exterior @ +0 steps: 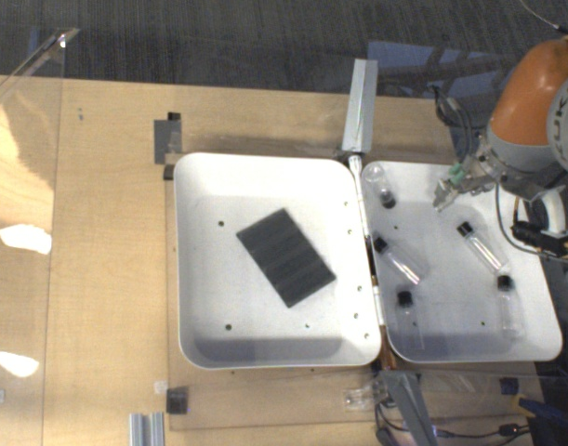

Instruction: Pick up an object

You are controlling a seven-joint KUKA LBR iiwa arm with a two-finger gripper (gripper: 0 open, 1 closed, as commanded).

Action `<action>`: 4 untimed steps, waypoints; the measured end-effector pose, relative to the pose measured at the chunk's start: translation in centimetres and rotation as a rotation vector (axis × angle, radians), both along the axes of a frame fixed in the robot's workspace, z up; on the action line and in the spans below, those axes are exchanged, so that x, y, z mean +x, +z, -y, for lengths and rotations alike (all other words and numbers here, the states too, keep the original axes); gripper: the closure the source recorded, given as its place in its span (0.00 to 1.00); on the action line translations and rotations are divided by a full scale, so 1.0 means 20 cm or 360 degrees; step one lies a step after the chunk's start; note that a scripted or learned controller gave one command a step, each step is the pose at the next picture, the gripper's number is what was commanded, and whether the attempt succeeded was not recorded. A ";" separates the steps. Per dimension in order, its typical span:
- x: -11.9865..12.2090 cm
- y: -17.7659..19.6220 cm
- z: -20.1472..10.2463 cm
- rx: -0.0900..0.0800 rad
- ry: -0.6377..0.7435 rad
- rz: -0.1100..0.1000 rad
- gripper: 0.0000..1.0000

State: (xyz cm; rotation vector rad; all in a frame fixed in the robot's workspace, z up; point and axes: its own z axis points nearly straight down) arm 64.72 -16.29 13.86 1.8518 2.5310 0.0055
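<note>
A dark grey ribbed flat pad (285, 256) lies at a slant in the middle of the left bin (200, 342). The right bin (544, 342) holds several clear tubes with black caps: one by the back left corner (386, 193), one near the left wall (398, 264), one in the middle (481, 246) and one at the right (507, 297). A small black cap (404, 297) lies apart near the front. My gripper (454, 187) hangs over the back of the right bin, behind the middle tube and right of the corner tube. Nothing shows in its grasp.
A grey metal bar (361, 105) stands behind the gap between the bins. The arm's orange band (530, 96) and dark cables (534, 230) overhang the right bin's back right side. The wooden bench (88, 249) stretches out to the left.
</note>
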 end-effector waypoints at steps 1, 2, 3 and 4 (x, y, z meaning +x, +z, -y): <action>-0.18 -0.08 -0.16 0.0000 0.0078 -0.0002 1.00; 0.12 0.01 -0.33 0.0001 -0.0169 0.0003 1.00; 0.12 0.01 -0.33 0.0001 -0.0170 0.0000 0.00; 0.12 -0.25 -0.34 -0.0001 -0.0134 -0.0001 0.00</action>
